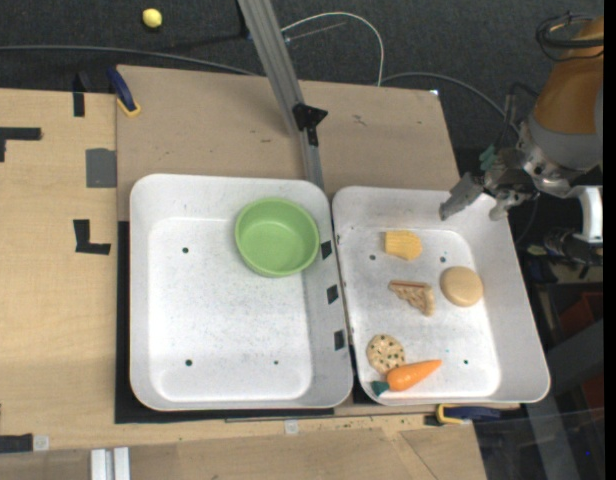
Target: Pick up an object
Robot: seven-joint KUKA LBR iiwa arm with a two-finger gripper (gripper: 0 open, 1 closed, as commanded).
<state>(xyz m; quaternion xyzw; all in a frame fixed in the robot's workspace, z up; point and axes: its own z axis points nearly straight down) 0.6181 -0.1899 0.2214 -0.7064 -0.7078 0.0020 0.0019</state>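
The right bin (pixel 508 368) holds a yellow block (pixel 403 244), a tan round bun (pixel 461 286), a brown wedge (pixel 413 295), a speckled cookie (pixel 386 352) and an orange carrot (pixel 413 373). A green bowl (pixel 277 236) sits at the back of the left bin (pixel 188 368). My gripper (pixel 476 206) hangs over the far right corner of the right bin, up and to the right of the yellow block. Its fingers are spread open with nothing between them.
A grey metal pole (pixel 278 63) slants down from the top to the gap between the bins. Cables (pixel 348 28) loop across the dark floor behind the bench. A small yellow ball (pixel 152 17) lies at the far left.
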